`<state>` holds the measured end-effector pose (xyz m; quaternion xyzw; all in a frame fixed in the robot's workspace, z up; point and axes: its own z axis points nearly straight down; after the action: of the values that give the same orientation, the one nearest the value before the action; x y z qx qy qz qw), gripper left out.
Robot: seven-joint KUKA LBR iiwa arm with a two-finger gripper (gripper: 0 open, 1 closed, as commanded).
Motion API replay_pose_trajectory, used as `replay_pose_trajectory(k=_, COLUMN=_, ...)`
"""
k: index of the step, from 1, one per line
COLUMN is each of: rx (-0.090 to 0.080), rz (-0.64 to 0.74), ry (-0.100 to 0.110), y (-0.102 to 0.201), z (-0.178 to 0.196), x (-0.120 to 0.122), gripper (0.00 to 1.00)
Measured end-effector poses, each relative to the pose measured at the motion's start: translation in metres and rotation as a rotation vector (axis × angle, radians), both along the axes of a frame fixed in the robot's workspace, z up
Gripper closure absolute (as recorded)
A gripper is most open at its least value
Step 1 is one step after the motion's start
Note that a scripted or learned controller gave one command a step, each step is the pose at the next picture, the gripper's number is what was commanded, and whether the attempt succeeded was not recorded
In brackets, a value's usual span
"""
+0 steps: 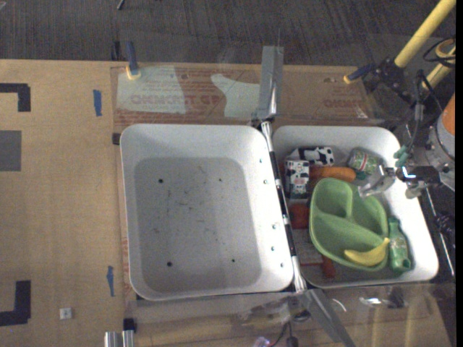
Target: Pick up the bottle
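Nearest, at the bottom of the frame, the tan bench (58, 251) with black corner marks and blue tape strips. Above that, two white bins side by side: left bin (195, 139) bare inside, right bin (427, 259) crowded. Low in the right bin, a green divided plate (340, 226) with a yellow banana (367, 254) on its lower right rim. Just right of the plate, lying lengthwise along the bin's right wall, the green bottle (397, 247). Higher up, a cow-patterned carton (297, 178), a black-and-white toy (317, 155), an orange piece (334, 172) and a green can (364, 161). At the right edge, the hand (381, 183) over the plate's upper right rim, well apart from the bottle; fingers too blurred: cannot tell whether apart or together.
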<state>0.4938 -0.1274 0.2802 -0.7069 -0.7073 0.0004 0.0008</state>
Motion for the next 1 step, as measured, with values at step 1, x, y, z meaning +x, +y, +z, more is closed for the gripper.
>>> replay_pose_trajectory(k=1, rx=-0.001, rz=-0.121, ry=-0.003, y=-0.0138, z=-0.1681, x=0.0467, gripper=0.0)
